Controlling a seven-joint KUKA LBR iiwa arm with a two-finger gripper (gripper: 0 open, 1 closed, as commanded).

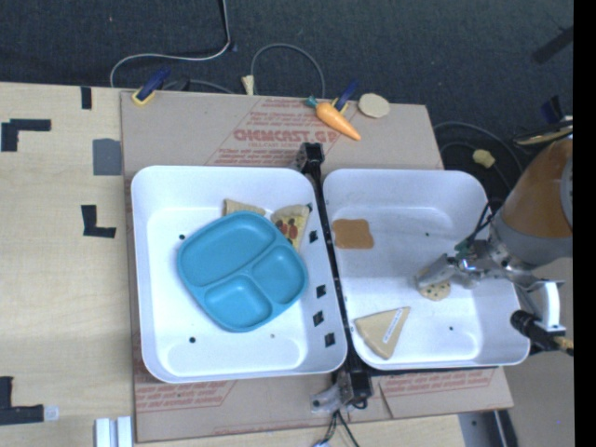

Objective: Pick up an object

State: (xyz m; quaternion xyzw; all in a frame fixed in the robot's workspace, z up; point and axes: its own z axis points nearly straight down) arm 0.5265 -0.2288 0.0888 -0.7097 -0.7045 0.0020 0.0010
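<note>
In the right bin (466,189) a small round cookie (434,291) lies near the middle. My gripper (436,274) reaches in from the right and sits just over the cookie's upper edge, low over the bin floor. A brown square cracker (353,234) rests at the bin's upper left. A tan sandwich wedge (383,330) lies near the front wall. The orange-banded arm (540,203) stands above the bin's right side.
The left bin (154,277) holds a blue divided plate (242,270) with pizza slices (291,220) tucked at its far edge. A toy carrot (337,119) and a tan disc (374,106) lie on the cardboard behind the bins.
</note>
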